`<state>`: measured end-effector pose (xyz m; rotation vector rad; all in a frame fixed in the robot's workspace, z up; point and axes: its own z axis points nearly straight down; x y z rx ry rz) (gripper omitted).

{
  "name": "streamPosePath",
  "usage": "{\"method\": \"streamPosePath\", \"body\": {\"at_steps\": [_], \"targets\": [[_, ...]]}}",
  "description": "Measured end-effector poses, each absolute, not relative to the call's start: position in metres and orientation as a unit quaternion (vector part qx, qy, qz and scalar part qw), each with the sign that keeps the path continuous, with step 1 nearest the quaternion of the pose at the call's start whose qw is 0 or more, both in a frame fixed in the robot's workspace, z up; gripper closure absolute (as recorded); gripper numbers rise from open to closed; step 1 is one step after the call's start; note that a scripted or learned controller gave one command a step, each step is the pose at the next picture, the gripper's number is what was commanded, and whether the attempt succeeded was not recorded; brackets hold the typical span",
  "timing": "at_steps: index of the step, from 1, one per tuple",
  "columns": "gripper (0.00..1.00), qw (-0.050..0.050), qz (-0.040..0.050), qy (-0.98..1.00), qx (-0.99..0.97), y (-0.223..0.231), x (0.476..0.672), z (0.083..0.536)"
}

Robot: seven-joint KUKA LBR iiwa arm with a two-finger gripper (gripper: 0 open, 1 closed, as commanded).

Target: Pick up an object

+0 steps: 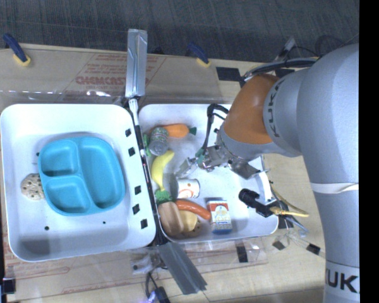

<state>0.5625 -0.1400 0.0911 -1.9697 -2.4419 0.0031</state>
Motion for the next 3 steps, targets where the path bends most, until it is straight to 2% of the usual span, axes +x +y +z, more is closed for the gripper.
{"method": "streamPosePath", "body": {"at_steps": [1,2,3], "targets": [[0.0,0.001,0.0001,-0.808,-0.589,-0.109,0.522,0.092],[0.0,0.001,0.0006,-0.721,-0.693,-0.107,0.536,0.091],[1.0,0.001,0.0008,-0.722,-0.692,-0.108,0.536,0.101]]}}
